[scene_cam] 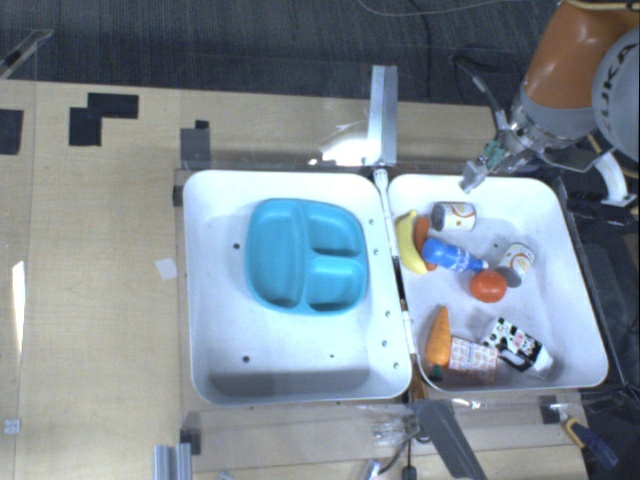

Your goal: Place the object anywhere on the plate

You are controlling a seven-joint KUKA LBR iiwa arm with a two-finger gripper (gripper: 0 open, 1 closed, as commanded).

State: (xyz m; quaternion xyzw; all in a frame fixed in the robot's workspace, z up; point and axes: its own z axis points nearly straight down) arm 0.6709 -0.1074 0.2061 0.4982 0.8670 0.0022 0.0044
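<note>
A blue divided plate (305, 253) lies in the left bin (215, 368). The right bin (580, 348) holds a yellow banana (405, 246), a blue bottle (452, 258), a small can (453, 216), a red ball-like fruit (489, 286), a second can (517, 259), a carrot (438, 336), a reddish box (472, 358) and a black-and-white carton (517, 345). My gripper (478, 173) hangs over the right bin's back rim, just above and right of the small can. Nothing is visibly held in it.
A metal post (383, 118) stands behind the divider between the bins. The grey and orange arm (575, 58) reaches in from the upper right. Cables run along the dark floor at the back. Black markers sit on the bench at the left.
</note>
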